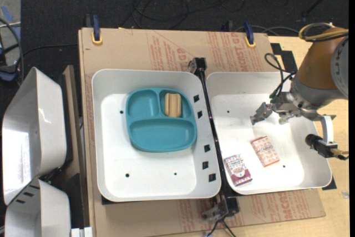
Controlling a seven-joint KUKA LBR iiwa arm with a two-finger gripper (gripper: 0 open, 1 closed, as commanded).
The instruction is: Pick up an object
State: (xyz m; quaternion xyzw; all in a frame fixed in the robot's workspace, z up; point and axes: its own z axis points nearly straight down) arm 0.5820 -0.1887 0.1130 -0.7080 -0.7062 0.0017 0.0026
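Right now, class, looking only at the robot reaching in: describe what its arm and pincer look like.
The arm is bulky and rounded, grey with a broad orange band above the wrist. Dark cables loop beside the wrist. The pincer is small, grey metal and angular, far slimmer than the arm.

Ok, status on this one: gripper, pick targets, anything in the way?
Gripper over right bin, holding nothing. Two small packets lie flat on the bin floor below it, untouched. Teal tray with a wooden block in left bin. Nothing blocking.

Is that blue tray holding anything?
Yes. The teal tray in the left bin holds one tan block in its upper right compartment.
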